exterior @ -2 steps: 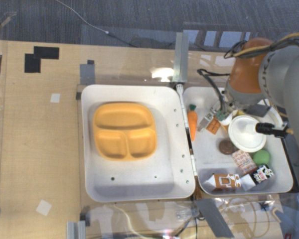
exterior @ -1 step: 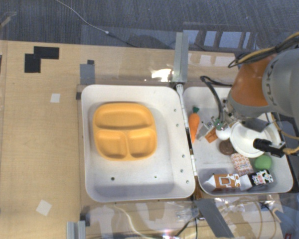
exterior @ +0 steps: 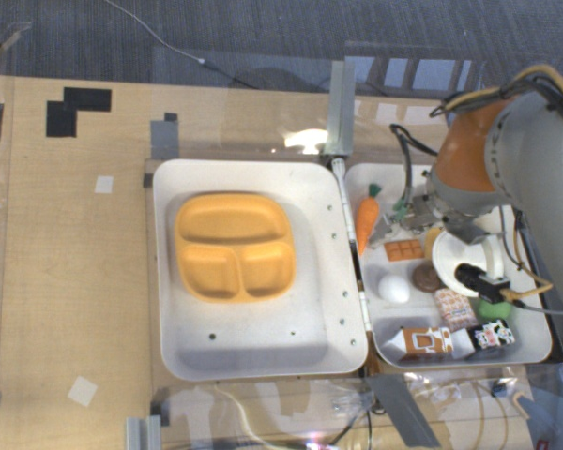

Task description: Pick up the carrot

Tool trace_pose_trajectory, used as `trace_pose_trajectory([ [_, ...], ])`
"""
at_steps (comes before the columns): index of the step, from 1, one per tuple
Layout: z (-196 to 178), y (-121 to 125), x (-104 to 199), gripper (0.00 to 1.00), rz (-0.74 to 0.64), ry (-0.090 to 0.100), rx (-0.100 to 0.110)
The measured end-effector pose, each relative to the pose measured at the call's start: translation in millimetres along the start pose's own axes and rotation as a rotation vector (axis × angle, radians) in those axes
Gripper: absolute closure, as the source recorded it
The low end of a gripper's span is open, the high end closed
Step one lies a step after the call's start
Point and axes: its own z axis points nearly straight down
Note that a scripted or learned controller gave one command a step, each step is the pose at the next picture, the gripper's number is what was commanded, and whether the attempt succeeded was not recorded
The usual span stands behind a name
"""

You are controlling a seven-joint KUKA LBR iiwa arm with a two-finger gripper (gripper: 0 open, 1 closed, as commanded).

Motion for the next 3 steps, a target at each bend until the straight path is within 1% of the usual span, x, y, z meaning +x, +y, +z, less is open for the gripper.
trace_pose_trajectory([
  [1,0,5,-5,0.00,0.080,-0.003,0.011],
  [2,1,16,-4,0.00,0.126,-0.002,0.003],
  [3,3,50,-10,0.00,-0.099,-0.002,0.006],
])
